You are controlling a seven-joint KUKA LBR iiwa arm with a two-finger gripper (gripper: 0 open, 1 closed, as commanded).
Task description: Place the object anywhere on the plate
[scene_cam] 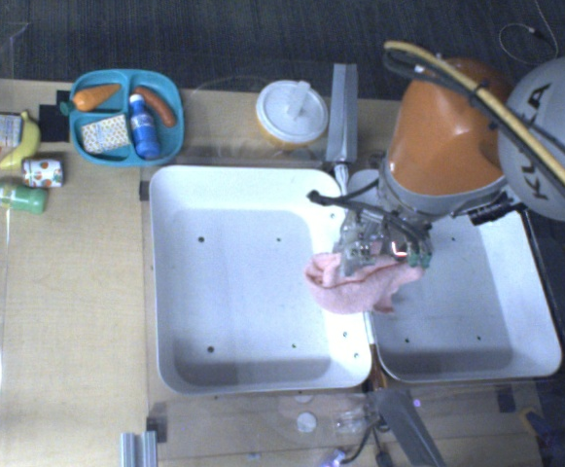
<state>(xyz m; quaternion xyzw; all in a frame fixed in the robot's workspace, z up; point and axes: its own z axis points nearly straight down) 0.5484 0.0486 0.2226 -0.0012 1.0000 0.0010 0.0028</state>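
From the camera view above the table (58, 358), two shallow white bins sit side by side. The left bin (233, 280) is a smooth, rounded-corner tray with small dark dots on its floor. The right bin (476, 329) has the same make and is partly covered by the arm (447, 134), whose orange band bulges above the wrist.

The end effector (374, 251) hangs over the seam where the two bins meet. Whether it is clenched or released cannot be told, as its tips are lost against the cloth. A soft, crumpled pink cloth (360, 285) lies directly beneath it, draped across the shared rims of both bins, touching or just under the tool.

Behind the left bin, a blue divided plate (170, 115) of glossy plastic holds an orange carrot-like piece (97, 96), a blue bottle (143, 125), a sausage-like piece and a pale square item. A round white lidded cup (292, 112) stands near the bins' back edge. At the far left of the wooden table lie a yellow banana (21, 142), a small can (42, 172) and a green bottle (10, 197).
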